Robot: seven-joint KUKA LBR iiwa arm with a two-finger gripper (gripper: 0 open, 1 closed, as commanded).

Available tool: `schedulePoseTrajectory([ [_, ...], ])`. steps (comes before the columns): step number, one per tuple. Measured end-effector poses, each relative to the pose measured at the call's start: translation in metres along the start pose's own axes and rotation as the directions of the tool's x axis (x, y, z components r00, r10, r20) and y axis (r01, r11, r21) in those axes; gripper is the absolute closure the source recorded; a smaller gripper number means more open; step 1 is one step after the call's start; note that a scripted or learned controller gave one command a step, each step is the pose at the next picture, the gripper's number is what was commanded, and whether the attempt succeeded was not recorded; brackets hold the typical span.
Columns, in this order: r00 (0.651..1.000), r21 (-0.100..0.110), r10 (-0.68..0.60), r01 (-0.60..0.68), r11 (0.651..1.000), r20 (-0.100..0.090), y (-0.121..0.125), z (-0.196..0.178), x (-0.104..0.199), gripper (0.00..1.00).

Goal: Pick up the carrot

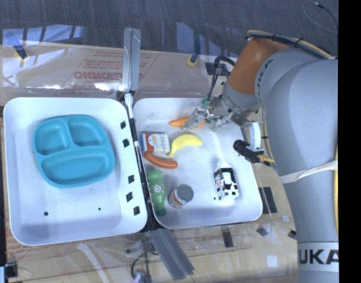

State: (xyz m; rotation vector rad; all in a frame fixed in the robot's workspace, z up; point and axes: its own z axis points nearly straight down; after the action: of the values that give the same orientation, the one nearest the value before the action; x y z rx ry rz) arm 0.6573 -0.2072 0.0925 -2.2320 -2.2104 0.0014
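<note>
The carrot (179, 122) is small and orange and lies in the back part of the right bin (251, 208), near its middle. My gripper (198, 119) reaches in from the right and sits low right at the carrot's right end, covering that end. Whether it touches or grips the carrot is unclear from this angle. The grey arm with its orange band (251, 69) rises behind it on the right.
Close in front of the carrot lie a yellow banana (186, 142), a small labelled pack (156, 141) and a sausage (161, 160). Nearer the front are a green bottle (156, 190), a tin (180, 196) and a cow-patterned carton (225, 183). The left bin (15, 217) holds a blue divided plate (74, 149).
</note>
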Motion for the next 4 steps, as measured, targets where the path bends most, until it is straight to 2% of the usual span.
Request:
schedulePoseTrajectory([
  [1, 1.0, 0.005, -0.006, 0.006, 1.0, 0.0, -0.001, -0.009, 0.001, 1.0],
  [2, 1.0, 0.005, -0.007, 0.007, 1.0, 0.0, 0.0, -0.009, 0.002, 0.0],
  [3, 0.987, 0.003, -0.163, 0.163, 0.987, -0.001, -0.002, 0.001, 0.074, 0.0],
  [4, 0.986, 0.007, -0.165, 0.165, 0.986, -0.002, -0.002, -0.008, 0.074, 1.0],
])
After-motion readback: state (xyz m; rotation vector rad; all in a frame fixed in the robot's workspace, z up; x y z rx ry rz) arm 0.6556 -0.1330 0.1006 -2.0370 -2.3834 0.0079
